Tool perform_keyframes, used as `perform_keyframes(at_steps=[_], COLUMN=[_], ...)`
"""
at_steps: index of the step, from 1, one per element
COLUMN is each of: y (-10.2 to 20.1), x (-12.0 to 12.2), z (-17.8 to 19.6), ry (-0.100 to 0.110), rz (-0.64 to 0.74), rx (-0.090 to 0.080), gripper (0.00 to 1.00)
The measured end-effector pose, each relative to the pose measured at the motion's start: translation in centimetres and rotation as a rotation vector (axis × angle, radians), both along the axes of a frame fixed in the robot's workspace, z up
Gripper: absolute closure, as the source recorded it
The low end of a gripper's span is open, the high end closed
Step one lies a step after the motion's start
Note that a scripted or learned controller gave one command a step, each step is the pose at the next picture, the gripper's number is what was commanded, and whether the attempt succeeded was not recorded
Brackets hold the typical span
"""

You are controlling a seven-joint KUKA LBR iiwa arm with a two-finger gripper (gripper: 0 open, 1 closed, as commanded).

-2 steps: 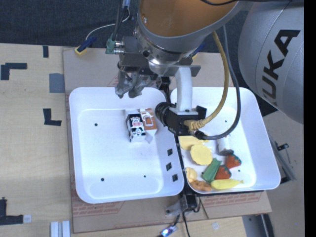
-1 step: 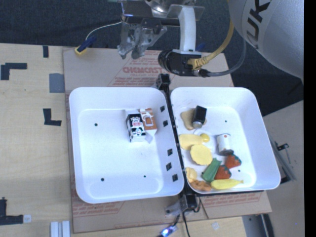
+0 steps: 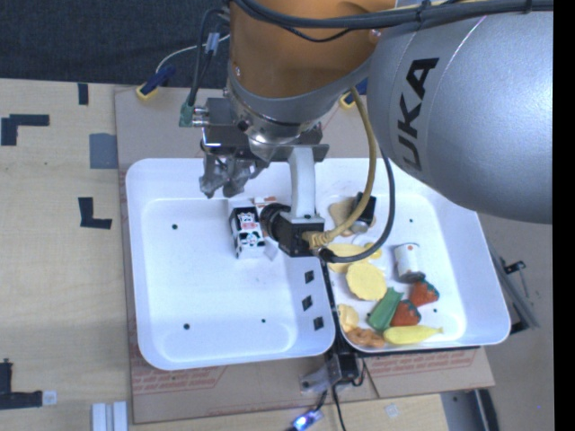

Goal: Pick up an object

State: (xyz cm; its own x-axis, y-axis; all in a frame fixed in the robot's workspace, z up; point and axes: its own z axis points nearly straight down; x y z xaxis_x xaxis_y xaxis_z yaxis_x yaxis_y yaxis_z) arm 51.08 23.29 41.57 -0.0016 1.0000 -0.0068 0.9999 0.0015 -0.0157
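Two white bins (image 3: 180,330) sit on a tan bench (image 3: 54,268).

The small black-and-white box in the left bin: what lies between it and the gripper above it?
In the camera view, only bare white bin floor separates the gripper from the black-and-white box; nothing else lies in that short stretch.

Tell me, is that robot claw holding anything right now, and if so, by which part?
That cannot be told. The gripper hangs over the left bin, just above a small black-and-white box, but nothing shows between its tips.
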Motion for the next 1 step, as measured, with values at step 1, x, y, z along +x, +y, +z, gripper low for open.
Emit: perform_keyframes(at_steps=[1], y=[0.06], x=[2.25], z=[12.65], ry=[-0.028], rz=[0.001], rx=[0.012], gripper=[1.0])
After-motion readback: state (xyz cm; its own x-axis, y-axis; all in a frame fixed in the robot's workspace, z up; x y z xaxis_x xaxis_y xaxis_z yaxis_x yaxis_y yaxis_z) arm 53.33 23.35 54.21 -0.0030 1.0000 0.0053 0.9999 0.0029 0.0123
